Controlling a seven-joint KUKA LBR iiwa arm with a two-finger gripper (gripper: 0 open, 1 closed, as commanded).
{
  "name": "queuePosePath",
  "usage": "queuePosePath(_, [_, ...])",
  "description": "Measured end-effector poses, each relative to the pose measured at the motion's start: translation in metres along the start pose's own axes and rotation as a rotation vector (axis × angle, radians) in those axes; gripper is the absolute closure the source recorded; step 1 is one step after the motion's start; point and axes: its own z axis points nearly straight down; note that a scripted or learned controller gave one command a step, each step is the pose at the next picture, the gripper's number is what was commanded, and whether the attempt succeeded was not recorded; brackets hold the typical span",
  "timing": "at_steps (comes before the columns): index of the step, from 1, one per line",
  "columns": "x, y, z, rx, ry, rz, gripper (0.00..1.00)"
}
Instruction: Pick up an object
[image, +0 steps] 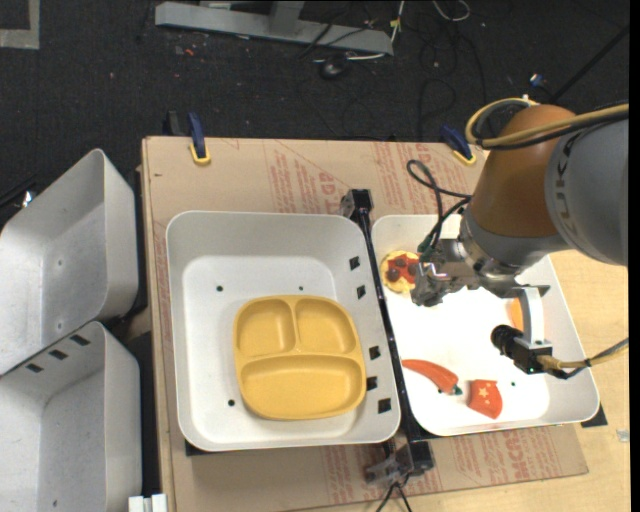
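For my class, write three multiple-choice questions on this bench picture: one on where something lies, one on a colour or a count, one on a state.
1. Where does the yellow divided tray lie?
A. in the left bin
B. in the right bin
C. on the floor

2. How many compartments does that tray have?
A. two
B. three
C. five

3. How does the red pepper-shaped toy stand to the gripper?
A. clamped between the fingers
B. hanging from the gripper
C. lying loose on the bin floor, apart from the gripper

Answers:
1 A: the tray rests flat on the floor of the left bin, across the divider from the arm.
2 B: two small sections sit above one long section.
3 C: the toy lies near the front of the right bin, beside a small red piece, while the gripper hovers farther back near a yellow and red object.
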Motion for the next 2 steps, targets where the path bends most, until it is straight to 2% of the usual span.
queuePosePath(2, [0.105,0.018,-0.026,0.000,0.000,-0.001,1.00])
